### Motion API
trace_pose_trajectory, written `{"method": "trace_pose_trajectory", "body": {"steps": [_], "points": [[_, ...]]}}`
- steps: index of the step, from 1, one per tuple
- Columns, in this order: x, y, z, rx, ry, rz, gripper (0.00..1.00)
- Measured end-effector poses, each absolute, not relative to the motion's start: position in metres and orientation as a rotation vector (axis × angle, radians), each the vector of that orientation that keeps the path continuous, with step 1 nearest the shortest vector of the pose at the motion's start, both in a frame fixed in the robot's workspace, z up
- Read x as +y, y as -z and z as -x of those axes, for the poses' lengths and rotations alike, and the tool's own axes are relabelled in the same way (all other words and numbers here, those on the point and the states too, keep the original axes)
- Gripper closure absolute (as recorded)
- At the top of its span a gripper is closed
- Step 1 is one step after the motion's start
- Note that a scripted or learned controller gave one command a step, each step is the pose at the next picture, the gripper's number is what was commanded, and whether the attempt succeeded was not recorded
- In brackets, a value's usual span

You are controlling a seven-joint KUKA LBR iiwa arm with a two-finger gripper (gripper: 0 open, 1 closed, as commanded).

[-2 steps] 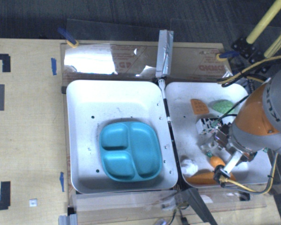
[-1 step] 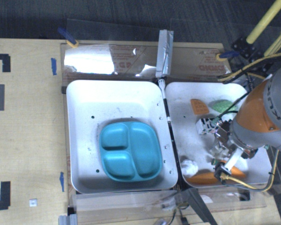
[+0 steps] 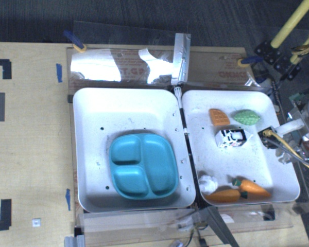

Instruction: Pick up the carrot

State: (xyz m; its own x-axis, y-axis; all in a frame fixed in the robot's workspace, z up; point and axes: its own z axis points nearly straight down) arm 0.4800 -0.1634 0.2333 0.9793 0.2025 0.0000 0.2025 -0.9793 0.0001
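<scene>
At the right rim of the right bin [image 3: 195, 153], the gripper [image 3: 270, 134] hangs over the white floor, its finger opening impossible to judge from this angle, and nothing is seen between its tips. The carrot [image 3: 254, 188], orange with a green stub at its left end, lies against the near wall of that bin, just beside a second orange piece [image 3: 222, 195] and near a small white object [image 3: 208, 182]. A descent there risks striking the bin wall or closing on the neighbouring piece, since the two lie so close. The blue divided plate [image 3: 143, 165] sits in the left bin [image 3: 92, 107].
</scene>
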Motion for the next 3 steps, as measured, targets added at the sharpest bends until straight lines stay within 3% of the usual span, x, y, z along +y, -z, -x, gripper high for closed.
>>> {"method": "trace_pose_trajectory", "body": {"steps": [1,2,3], "points": [[-0.163,-0.232,-0.480,0.321,0.004,-3.126,0.00],[-0.186,-0.089,-0.479,0.614,0.001,-3.083,0.00],[-0.185,-0.097,-0.479,0.619,0.007,-3.085,1.00]]}}
